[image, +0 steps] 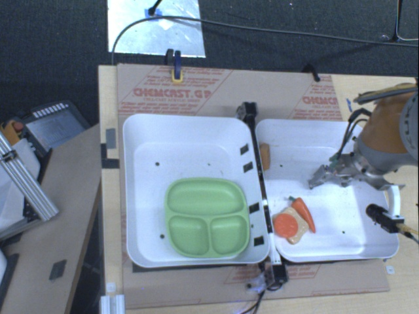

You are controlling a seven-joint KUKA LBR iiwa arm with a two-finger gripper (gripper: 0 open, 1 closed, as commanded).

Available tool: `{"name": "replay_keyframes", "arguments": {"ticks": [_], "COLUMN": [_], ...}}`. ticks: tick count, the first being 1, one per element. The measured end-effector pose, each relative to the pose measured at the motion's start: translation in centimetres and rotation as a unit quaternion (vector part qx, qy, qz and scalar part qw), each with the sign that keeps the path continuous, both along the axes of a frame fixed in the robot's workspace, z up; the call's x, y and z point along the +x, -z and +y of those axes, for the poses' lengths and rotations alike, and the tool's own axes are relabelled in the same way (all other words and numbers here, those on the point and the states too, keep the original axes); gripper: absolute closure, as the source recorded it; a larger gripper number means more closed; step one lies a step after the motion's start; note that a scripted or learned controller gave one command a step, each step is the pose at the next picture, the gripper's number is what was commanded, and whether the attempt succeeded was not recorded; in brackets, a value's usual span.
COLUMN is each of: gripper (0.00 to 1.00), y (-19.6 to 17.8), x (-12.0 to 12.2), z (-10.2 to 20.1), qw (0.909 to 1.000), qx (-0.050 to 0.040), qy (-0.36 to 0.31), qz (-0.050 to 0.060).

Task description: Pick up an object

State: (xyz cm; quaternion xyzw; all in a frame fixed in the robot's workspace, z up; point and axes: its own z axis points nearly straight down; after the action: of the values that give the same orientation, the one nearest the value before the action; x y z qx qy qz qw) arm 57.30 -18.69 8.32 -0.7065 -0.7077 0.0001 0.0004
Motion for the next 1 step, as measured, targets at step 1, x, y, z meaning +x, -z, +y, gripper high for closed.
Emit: {"name": "replay_keyframes", "arguments": {"ticks": [1], "gripper": [1.0], "y": [-1.27], "x": [0.14], "z": [-0.06], "qw": [1.0], "qx": [-0.0009], "qy": [0.0], "qz": [-0.003]}}
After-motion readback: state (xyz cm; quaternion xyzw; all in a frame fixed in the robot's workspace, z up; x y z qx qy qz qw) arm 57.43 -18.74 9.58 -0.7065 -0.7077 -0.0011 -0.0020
